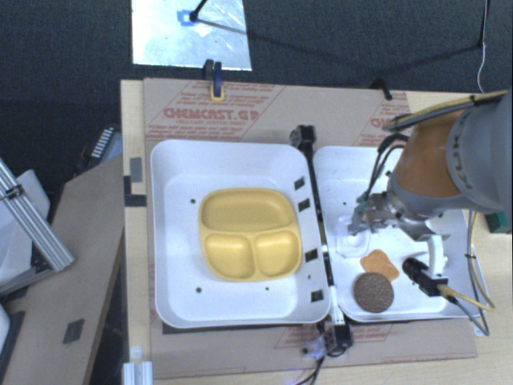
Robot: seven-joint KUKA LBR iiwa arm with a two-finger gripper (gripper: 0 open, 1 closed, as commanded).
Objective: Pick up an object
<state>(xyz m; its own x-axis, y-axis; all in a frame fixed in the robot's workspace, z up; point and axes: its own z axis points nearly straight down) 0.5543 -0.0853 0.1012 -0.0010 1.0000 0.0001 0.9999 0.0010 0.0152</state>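
In the right bin (pixel 337 175) lie a small orange piece (pixel 378 263) and, just in front of it, a round brown disc (pixel 373 292). My gripper (pixel 362 221) hangs low over the middle of this bin, just behind and left of the orange piece. A pale, see-through thing (pixel 349 244) lies on the bin floor right under the gripper. I cannot make out whether the gripper touches it. The grey arm with its orange band (pixel 429 163) covers the back right part of the bin.
The left bin (pixel 172 175) holds a yellow three-compartment plate (pixel 247 233) in its middle. A black-clipped divider (pixel 313 215) separates the two bins. Both bins rest on a cardboard sheet (pixel 240 107).
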